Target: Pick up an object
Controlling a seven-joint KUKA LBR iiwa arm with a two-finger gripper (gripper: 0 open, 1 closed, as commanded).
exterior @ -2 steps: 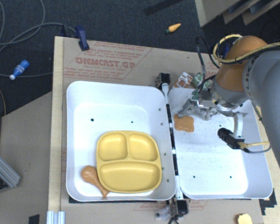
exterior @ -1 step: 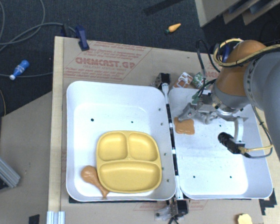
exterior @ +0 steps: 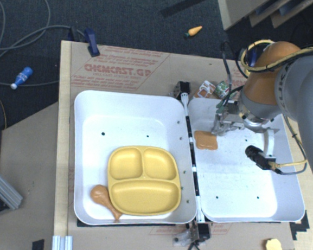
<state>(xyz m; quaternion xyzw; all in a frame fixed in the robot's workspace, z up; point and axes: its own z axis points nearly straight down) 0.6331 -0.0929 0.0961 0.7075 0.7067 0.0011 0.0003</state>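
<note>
Gripper hovers beside brown piece near bin wall.

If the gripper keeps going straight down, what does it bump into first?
Probably the brown piece just below the gripper, or the right bin floor beside it; depth is hard to judge.

The bench is covered by a brown board with red print near its far edge. Two white bins lie on it side by side, touching along their inner rims: the left bin and the right bin. A blue clamp sits at the far left corner of the board. A yellow piece lies on the board near the right bin's near corner. Some small crumpled items rest just behind the right bin.
</note>
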